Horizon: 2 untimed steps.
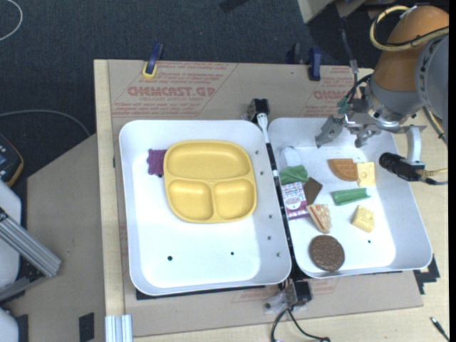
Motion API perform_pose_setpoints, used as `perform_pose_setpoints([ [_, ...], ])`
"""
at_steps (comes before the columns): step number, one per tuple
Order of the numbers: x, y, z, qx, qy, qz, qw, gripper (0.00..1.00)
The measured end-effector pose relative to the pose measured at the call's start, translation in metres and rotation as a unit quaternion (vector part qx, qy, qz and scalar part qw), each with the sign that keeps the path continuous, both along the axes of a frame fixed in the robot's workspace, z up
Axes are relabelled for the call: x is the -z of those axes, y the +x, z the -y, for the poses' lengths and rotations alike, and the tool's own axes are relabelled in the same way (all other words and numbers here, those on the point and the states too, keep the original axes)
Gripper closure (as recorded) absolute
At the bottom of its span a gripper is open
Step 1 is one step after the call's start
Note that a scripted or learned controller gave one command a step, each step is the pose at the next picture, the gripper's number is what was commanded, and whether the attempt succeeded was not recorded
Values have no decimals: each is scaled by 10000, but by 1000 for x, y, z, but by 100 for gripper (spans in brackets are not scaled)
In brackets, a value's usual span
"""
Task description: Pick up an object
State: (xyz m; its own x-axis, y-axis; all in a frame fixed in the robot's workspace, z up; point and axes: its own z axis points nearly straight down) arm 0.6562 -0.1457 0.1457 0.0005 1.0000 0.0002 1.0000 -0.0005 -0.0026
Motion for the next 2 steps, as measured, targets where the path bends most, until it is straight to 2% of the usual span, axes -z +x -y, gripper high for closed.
perform_pose_setpoints([
  [1,46,7,3,-11,0,-9,10000,0],
  [2,61,7,2,-12,0,-3,10000,0],
])
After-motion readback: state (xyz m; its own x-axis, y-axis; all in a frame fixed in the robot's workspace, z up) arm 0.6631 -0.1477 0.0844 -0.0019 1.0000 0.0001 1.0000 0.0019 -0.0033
